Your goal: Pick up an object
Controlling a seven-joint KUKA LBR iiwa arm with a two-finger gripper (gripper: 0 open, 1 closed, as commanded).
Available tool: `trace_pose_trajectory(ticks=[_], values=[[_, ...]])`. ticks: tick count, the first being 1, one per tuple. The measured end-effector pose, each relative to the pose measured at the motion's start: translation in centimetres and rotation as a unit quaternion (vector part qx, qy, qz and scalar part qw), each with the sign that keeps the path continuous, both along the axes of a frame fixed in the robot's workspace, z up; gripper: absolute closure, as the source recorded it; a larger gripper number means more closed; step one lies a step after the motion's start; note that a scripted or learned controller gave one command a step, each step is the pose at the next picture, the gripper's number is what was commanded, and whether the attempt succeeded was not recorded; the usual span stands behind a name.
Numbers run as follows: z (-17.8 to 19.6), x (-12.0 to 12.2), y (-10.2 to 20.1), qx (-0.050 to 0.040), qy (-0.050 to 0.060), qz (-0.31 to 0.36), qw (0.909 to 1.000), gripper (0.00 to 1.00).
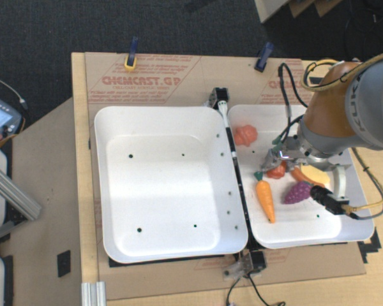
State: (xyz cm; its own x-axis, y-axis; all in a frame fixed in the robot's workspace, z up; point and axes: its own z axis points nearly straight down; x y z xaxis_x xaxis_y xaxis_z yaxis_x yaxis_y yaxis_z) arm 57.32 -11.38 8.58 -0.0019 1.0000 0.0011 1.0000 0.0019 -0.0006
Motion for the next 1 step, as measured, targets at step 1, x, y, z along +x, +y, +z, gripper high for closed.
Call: trace_pose_trajectory(ticks=[1], values=[[10.51, 2.3, 8.53, -0.0001, -0.005, 0.003, 1.0, 1.0]])
